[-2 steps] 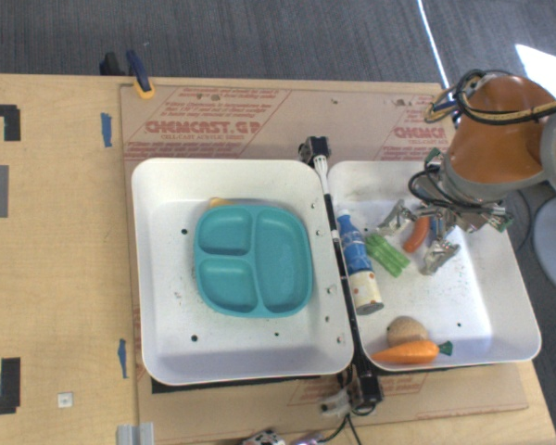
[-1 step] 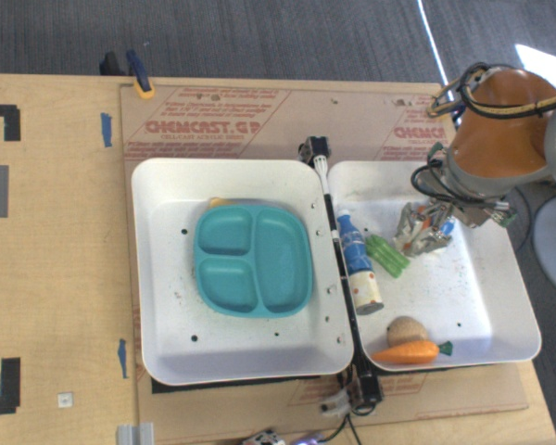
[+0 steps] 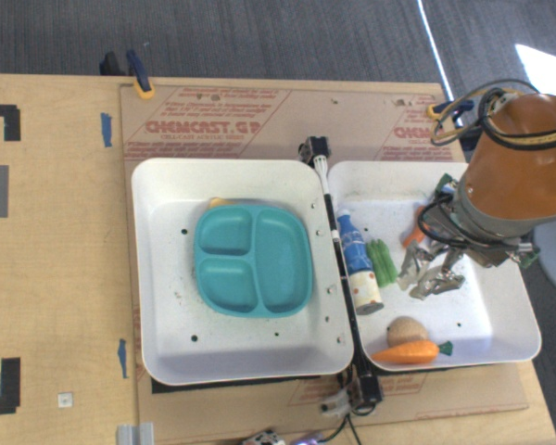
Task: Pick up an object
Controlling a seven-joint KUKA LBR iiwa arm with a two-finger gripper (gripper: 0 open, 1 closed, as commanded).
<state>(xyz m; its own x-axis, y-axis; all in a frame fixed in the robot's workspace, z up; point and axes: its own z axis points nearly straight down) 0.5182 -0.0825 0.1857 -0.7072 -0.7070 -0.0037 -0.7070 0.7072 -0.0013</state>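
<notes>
Metal fingers of the gripper [image 3: 433, 274] hang over the middle of the right bin [image 3: 505, 341], spread slightly, with nothing between them. The grey arm with its orange band [image 3: 519, 160] comes in from the right above that bin.

Two white bins sit side by side. The right bin holds five things: one green pod-like piece [image 3: 383, 261] just left of the gripper, one bottle with a blue cap and white label [image 3: 358, 262] lying along the bin's left wall, one small orange item [image 3: 413, 238] partly hidden at the gripper's far side, one tan potato-like lump [image 3: 404, 330] near the front, and one toy carrot [image 3: 409, 352] touching it at the near edge.

The left bin [image 3: 157, 276] holds one teal divided plate [image 3: 253, 259] with three compartments; something yellow peeks from under its far rim.
</notes>
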